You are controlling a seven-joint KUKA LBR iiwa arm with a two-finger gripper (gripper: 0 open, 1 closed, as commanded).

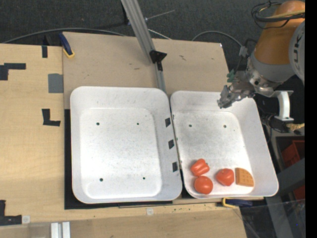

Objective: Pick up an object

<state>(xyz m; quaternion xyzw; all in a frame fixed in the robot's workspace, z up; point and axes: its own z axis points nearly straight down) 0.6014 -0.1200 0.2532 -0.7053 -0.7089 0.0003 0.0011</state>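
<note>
Three red pieces of toy produce lie at the near end of the right bin (257, 133): a red pepper (199, 167), a red tomato (203, 185) and another red fruit (225, 176). A tan waffle-like block (243, 177) sits beside them near the bin's near right corner. My gripper (225, 100) hangs over the far edge of the right bin, well away from these objects. Nothing shows between its fingers.
The left bin (79, 133) sits beside the right one, joined by black clips (171, 143). A slanted metal pole (141, 26) rises from the bench behind the bins. Tape marks (48, 117) lie on the wooden surface to the left.
</note>
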